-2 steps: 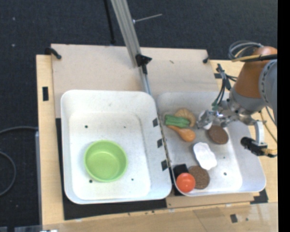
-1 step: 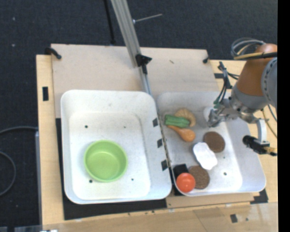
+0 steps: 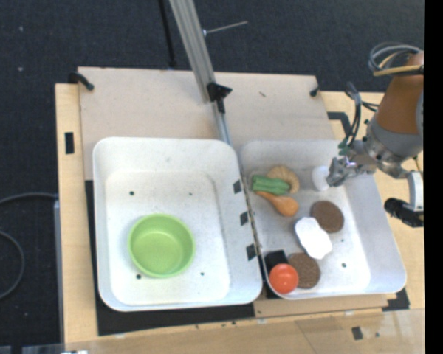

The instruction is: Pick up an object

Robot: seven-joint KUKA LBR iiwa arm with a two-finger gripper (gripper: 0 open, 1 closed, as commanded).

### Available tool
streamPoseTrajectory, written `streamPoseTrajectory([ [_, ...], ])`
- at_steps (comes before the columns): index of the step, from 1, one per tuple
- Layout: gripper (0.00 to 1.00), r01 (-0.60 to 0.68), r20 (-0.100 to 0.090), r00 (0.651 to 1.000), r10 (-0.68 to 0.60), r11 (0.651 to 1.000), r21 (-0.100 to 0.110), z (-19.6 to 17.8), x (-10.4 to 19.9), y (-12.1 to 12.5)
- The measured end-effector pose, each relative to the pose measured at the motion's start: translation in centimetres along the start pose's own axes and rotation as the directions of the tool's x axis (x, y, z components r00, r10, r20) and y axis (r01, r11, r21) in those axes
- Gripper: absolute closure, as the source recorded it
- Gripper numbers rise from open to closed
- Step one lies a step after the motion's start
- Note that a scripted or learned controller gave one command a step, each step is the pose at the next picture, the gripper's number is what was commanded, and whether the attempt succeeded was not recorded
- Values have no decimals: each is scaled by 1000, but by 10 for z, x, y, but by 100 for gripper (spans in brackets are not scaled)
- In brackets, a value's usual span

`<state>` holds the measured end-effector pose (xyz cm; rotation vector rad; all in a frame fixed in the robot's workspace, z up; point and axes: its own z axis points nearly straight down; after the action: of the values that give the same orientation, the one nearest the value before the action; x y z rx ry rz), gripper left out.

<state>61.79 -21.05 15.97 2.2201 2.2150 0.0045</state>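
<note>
Crowding the right white bin [image 3: 380, 260] are an orange carrot-shaped toy with a green top [image 3: 275, 195], a tan rounded lump [image 3: 283, 174] behind it, a brown round disc [image 3: 327, 216], a white oblong piece [image 3: 313, 237], a second brown disc [image 3: 304, 270], a red-orange ball [image 3: 283, 278] and a small black block [image 3: 274, 257] at the lower corner. A lime-green plastic bowl [image 3: 161, 245] sits alone in the left white bin [image 3: 114, 161]. At centre right of the frame, the metal pincer [image 3: 338, 169] hangs just beside a small white rounded object [image 3: 321, 175] near the bin's upper edge; whether its tips are spread or pressed together cannot be told.
</note>
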Motion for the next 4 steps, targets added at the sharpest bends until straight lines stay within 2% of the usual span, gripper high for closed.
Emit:
streamPoseTrajectory([
  [1,100,2,1,1000,-2,1000,-3,-65,-3,-2],
  [2,100,4,-1,1000,-4,1000,3,-87,-4,-2],
  [3,100,9,-3,1000,-9,1000,6,-80,55,-7],
  [4,100,9,-3,1000,-9,1000,4,-88,108,-18],
])
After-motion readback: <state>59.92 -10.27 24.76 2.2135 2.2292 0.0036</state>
